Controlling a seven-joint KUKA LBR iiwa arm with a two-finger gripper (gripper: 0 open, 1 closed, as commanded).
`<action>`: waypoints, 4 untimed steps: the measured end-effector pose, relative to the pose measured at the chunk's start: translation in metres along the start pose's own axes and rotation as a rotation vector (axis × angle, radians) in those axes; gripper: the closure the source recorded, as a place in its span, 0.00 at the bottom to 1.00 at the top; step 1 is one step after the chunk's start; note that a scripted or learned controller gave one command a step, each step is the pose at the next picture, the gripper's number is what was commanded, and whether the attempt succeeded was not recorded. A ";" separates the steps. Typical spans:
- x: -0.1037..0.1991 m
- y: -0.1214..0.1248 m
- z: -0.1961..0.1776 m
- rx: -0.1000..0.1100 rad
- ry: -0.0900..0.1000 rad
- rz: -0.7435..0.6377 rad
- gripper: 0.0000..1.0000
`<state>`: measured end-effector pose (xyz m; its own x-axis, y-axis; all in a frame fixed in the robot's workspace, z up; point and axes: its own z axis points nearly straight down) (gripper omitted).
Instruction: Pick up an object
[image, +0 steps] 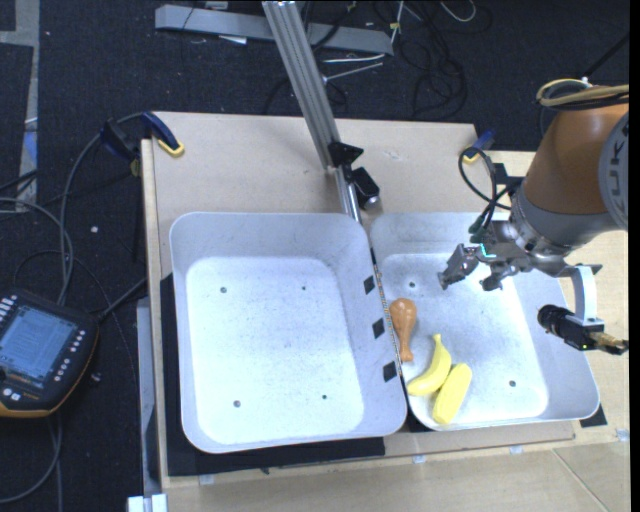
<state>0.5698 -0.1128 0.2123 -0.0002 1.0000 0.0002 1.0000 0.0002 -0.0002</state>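
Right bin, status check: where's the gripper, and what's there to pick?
Gripper over right bin, holding nothing. Drumstick, banana, yellow block lying at bin's near-left. Nothing in the way.

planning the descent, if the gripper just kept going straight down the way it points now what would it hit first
Most likely the bare floor of the right bin. The gripper hangs to the upper right of the drumstick and bananas, though depth is unclear here.

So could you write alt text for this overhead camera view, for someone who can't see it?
A grey robot arm's pincer hangs over the right-hand shallow white bin, which holds a yellow plastic banana, a yellow oblong toy and a tan drumstick-shaped toy.
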 end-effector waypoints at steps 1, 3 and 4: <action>0.000 0.000 0.000 0.000 0.000 0.000 0.00; -0.005 -0.001 0.114 0.002 -0.002 0.003 0.00; -0.003 0.000 0.102 0.000 0.000 0.001 1.00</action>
<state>0.5697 -0.1161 0.1099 0.0004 1.0000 -0.0001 1.0000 -0.0004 0.0002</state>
